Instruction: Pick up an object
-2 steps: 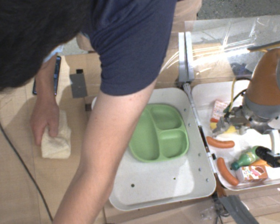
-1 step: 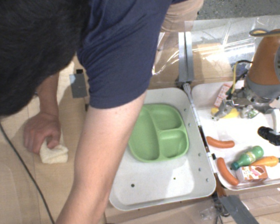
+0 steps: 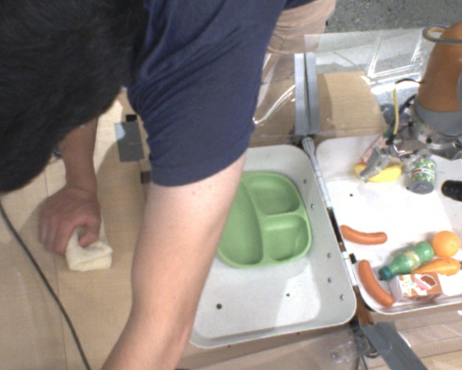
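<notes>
My gripper (image 3: 375,163) hangs low over the back left part of the right bin (image 3: 400,210), reaching in from the right under the arm's orange band. A yellow banana-like object (image 3: 387,175) lies right beneath it, touching or nearly touching. A small grey-green can (image 3: 421,176) stands just to the right of the gripper. Two orange-red sausages (image 3: 363,235) (image 3: 374,283) lie nearer the front. At the front right of the bin sit a green bottle (image 3: 405,260), an orange (image 3: 446,243), a carrot (image 3: 439,266) and a small carton (image 3: 421,285).
A green divided plate (image 3: 272,221) lies in the left bin (image 3: 270,308). A person in a dark blue shirt (image 3: 209,66) leans over the left side, one arm (image 3: 182,268) crossing the left bin's edge, a hand (image 3: 67,217) pressing a cloth (image 3: 88,256) on the bench.
</notes>
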You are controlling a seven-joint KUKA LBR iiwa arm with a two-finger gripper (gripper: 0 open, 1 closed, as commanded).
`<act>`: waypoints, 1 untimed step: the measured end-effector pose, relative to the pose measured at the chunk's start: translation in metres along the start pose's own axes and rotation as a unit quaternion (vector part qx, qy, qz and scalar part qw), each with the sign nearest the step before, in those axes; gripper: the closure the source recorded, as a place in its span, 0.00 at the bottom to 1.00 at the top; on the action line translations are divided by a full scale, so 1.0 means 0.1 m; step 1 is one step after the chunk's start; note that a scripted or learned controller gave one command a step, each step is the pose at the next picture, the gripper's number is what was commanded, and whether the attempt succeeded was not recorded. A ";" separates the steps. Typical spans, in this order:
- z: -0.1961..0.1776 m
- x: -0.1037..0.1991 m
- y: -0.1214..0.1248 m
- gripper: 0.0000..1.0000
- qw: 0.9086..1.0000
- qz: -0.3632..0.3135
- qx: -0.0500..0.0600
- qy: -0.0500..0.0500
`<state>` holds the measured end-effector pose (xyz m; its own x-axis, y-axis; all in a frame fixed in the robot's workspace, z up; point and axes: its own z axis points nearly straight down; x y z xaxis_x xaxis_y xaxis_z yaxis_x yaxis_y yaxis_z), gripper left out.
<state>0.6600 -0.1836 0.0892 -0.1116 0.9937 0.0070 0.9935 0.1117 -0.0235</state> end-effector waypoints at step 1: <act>-0.08 -0.01 -0.03 1.00 1.000 -0.002 0.007 0.000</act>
<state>0.6571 -0.1852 0.0976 -0.1153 0.9933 0.0063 0.9926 0.1155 -0.0375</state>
